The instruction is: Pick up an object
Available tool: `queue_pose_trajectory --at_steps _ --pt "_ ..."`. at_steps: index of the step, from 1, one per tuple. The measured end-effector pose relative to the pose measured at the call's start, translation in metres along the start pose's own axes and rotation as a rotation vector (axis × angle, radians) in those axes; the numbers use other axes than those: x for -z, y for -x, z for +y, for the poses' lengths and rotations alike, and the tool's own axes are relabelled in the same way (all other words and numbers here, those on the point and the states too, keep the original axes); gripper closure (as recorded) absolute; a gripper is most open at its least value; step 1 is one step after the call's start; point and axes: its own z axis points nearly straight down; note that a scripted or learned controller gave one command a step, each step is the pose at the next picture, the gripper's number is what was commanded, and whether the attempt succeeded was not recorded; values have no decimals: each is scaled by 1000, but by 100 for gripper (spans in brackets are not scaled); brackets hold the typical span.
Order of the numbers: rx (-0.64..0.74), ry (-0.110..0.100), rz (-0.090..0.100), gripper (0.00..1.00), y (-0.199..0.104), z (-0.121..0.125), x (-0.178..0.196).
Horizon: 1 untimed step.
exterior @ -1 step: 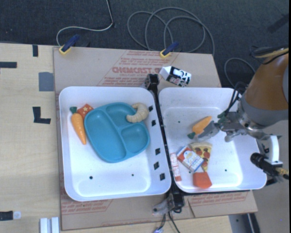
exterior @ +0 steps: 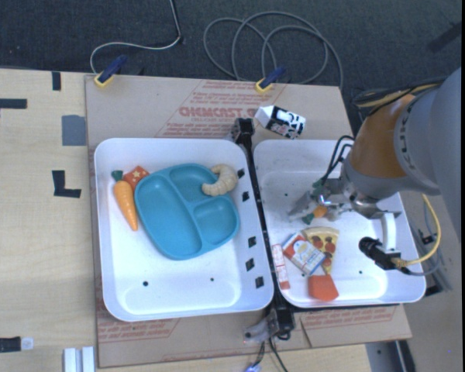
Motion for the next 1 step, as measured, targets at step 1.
queue_pose_trajectory --at_steps 1 --pt "-1 -4 1 0 1 35 -1"
